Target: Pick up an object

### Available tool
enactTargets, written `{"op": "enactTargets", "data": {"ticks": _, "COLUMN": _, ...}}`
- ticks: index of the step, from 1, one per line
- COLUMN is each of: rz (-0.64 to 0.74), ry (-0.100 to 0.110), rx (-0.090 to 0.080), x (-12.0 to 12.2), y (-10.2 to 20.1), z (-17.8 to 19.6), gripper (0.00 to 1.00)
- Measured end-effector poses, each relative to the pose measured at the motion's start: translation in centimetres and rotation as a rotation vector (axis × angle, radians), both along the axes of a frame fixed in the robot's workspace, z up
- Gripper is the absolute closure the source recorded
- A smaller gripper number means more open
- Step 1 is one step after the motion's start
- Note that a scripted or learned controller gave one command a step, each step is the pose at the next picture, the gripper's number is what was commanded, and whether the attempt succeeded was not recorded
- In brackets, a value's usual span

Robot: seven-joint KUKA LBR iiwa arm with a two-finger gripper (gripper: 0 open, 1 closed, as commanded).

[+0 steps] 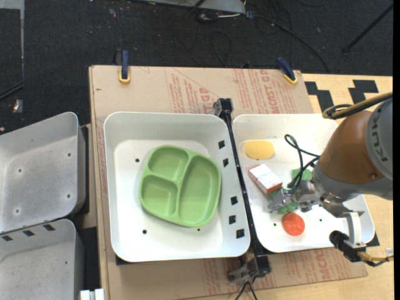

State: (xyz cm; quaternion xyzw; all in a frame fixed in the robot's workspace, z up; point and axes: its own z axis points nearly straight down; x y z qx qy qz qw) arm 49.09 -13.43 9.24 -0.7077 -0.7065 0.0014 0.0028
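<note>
Red and round, a small tomato-like object (294, 224) lies near the front edge of the right bin (265, 242), and you see the gripper (282, 203) hovering low just behind and slightly left of it. That is the relation your coming move turns on: the red object sits on the near side of the gripper, close by, with a narrow strip of white bin floor between them. The object has no long axis to speak of, so approach angle matters little.

You cannot tell from this slanted view whether the fingers are spread or pressed together; the metal parts blur into cables and a green item (300, 177) beside the wrist. Nothing shows clearly between them.

Behind the red object, a red-and-white box (265, 179) lies on a diagonal, its near end just beside the gripper. Farther back from the red object rests a yellow lemon-like object (259, 149). Well left of it, in the neighbouring bin, sits a green divided plate (180, 185).
</note>
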Motion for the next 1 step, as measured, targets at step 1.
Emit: {"op": "enactTargets", "data": {"ticks": 1, "rz": 0.000, "ry": -0.005, "rx": -0.001, "x": -0.01, "y": 0.03, "z": -0.04, "gripper": 0.00}}
